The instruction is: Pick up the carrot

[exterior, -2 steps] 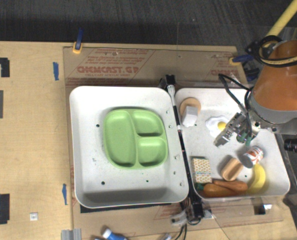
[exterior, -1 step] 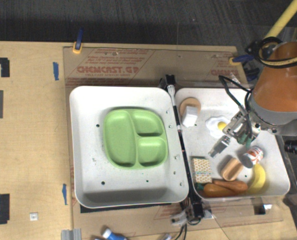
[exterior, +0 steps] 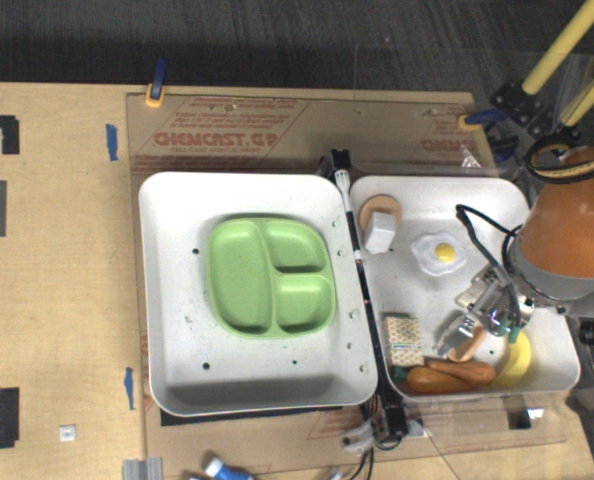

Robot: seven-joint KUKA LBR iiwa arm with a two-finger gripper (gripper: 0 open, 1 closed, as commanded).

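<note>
- Carrot (exterior: 455, 373) lies flat along the near wall of the right bin (exterior: 417, 203), banana (exterior: 517, 358) at its right end, waffle (exterior: 404, 340) just left.
- Hand (exterior: 464, 336) hovers just above it, tilted; can't tell finger spread.
- Judgement: close across the carrot's width mid-body, keep clear of bin wall and banana.

We've got one fixed cam above the bench (exterior: 57, 268), looking down at a slant, far enough back to take in both white bins (exterior: 167, 298) w/ bench all round. Floor runs along top; arm (exterior: 567, 228) enters from right.
</note>
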